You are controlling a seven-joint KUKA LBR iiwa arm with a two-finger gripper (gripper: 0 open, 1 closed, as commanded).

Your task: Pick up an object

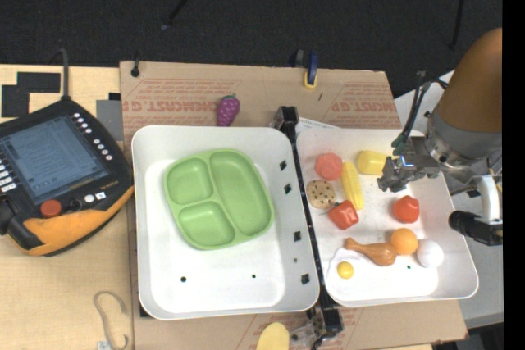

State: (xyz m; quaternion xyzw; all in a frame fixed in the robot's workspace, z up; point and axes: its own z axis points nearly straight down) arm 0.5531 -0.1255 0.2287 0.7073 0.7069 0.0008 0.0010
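My gripper (396, 176) hangs over the right bin (459, 279), near its upper right part. Just below and right of it lies a red strawberry-like piece (406, 210). A yellow block (370, 162) lies just to its left. Other toy foods in that bin: a red-pink round piece (329, 166), a yellow corn cob (352, 185), a cookie (320, 193), a red pepper piece (344, 215), a chicken drumstick (371, 250), an orange (403, 241), a white egg (429, 255) and a small yellow round piece (345, 269). Nothing shows between the fingers.
The left bin (156, 275) holds a green divided plate (218, 197). A purple grape bunch (228, 110) lies on the cardboard behind the bins. A teach pendant (57, 168) sits at the left. A yellow object (273, 336) lies at the front edge.
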